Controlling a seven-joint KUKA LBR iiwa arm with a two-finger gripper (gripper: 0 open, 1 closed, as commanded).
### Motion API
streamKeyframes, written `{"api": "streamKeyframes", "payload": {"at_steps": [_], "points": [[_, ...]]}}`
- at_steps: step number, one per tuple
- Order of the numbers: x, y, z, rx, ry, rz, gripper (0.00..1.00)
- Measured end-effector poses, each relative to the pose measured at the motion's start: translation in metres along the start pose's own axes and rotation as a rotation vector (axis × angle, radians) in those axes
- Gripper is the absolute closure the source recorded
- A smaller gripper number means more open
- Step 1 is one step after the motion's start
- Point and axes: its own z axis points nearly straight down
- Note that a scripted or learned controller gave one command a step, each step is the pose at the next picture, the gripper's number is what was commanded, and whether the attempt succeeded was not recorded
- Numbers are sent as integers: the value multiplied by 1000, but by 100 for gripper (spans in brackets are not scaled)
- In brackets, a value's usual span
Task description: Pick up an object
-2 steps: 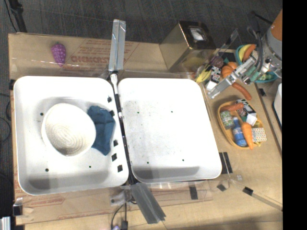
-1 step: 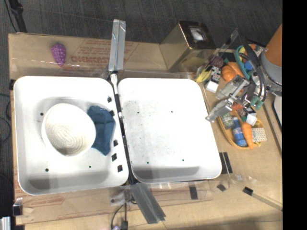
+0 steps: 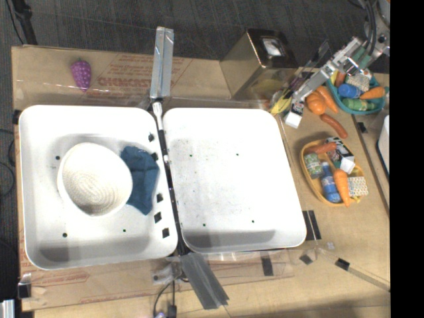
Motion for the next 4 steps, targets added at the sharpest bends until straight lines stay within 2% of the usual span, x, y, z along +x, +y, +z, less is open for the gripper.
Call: {"api": "streamKeyframes", "payload": {"at_steps": [1, 2, 3, 4], "points": [[19, -26, 58, 2, 6, -285, 0], [38, -51, 123, 0, 5, -672, 0], [-3, 4, 85, 0, 1, -595, 0], [8, -13, 21, 0, 0, -361, 0]]}}
